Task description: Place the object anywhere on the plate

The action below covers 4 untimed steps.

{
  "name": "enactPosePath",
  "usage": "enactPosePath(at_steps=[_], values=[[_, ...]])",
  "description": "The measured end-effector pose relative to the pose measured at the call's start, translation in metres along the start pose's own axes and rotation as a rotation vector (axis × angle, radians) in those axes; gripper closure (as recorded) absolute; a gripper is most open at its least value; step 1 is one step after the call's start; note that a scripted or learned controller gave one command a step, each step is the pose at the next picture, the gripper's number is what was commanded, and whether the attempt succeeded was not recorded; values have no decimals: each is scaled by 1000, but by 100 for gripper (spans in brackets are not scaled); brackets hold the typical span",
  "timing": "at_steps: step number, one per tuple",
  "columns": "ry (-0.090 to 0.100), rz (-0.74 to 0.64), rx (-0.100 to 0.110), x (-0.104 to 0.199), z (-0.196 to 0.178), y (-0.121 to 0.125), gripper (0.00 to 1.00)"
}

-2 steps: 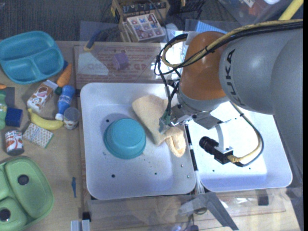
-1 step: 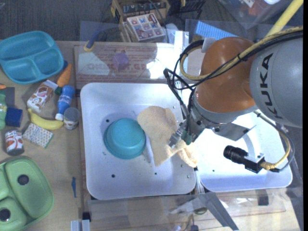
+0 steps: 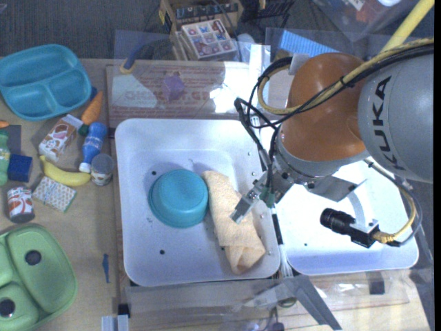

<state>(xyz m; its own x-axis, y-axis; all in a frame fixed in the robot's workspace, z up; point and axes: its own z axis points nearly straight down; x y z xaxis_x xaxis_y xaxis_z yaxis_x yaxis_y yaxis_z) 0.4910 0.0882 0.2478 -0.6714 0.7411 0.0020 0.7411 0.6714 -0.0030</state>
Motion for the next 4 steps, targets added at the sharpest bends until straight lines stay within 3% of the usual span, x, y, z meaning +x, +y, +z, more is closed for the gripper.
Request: enactPosePath(at_steps=[1,2,3,4], values=[[-1,1,0,-2,-8,1,100],[-1,-354,-2,-40,65,-50,100],[-8,-751,-6,-22,-87,-32,100],[-12,-748,-11,-24,-97,-30,100]])
